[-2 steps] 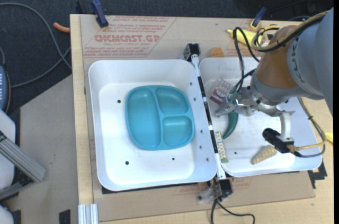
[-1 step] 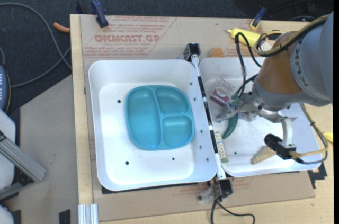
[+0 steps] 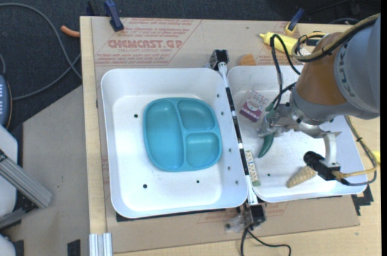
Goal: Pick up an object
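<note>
A slim green piece, curved and tapering to a point like a toy pepper or pod, lies in the right bin. It sits close to the bin's left wall, roughly midway between the far and near sides. My gripper stands directly over its far end, touching it or very nearly so. From this slanted overhead angle I cannot tell whether the gripper is spread, pressed together or pinching the piece, so I claim no hold.

I judge the piece light and probably hard, smooth plastic. It looks stiff enough to take a squeeze, but slick and rounded, so it is liable to squirt out of a pinch taken at the thin tip. The thicker far end, gripped across its narrow width, looks the better place to take hold.

Just beyond it, toward the far left corner of the same bin, sits a purple-and-white packet, near the piece but apart from it. A tan cone lies on its side toward the bin's near edge, to the right and well clear. My grey arm with its orange band reaches in from the right over this bin.

In the left bin a blue divided plate lies flat at the centre, well apart from all of this. Both bins sit side by side on the cardboard-covered worktop, which a blue clamp grips at its far left corner.
</note>
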`<state>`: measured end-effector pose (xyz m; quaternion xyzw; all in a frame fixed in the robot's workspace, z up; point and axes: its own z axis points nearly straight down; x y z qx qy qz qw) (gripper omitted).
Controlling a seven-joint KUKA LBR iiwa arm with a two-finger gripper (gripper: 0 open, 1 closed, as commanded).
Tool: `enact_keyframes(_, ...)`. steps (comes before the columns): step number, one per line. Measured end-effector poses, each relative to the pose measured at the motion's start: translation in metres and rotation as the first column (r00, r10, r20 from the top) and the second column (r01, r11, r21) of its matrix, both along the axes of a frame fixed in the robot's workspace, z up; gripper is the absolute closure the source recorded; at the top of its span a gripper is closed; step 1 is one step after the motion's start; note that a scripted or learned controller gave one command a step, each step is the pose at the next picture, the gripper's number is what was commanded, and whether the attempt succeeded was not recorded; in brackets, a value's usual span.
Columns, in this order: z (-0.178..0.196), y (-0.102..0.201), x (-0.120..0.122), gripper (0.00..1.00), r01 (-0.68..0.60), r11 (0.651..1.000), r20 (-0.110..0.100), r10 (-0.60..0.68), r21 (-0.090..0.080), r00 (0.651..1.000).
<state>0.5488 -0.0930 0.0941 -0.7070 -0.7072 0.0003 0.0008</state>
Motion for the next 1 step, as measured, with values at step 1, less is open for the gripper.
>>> enact_keyframes(1, 0.091, 0.0614, 0.0204, 1.0, -0.001, 1.0, 0.003, 0.001, 0.0, 1.0)
